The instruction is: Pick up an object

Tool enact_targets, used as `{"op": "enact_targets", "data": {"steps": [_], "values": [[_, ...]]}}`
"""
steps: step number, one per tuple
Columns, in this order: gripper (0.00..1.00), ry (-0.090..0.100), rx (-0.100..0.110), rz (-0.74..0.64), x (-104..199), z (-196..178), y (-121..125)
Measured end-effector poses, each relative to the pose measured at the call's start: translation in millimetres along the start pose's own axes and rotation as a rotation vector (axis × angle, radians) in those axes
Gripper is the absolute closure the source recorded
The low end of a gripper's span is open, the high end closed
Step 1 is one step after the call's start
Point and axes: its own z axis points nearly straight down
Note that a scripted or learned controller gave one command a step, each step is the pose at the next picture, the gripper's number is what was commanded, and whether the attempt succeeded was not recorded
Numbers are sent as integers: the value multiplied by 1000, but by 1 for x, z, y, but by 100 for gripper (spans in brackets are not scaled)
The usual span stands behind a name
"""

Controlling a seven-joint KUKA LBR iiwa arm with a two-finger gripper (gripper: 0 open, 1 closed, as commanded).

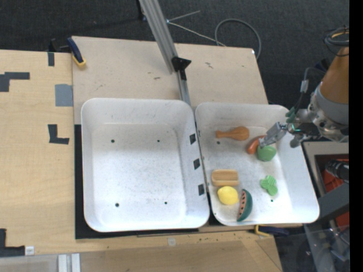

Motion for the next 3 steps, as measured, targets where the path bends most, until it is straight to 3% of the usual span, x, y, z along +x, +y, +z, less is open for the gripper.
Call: {"op": "enact_targets", "data": {"steps": [1, 2, 3], "values": [[0, 0, 0, 0, 0, 0, 0], [0, 1, 6, 1, 3, 61, 6], [0, 1, 6, 2, 4, 109, -3]]}}
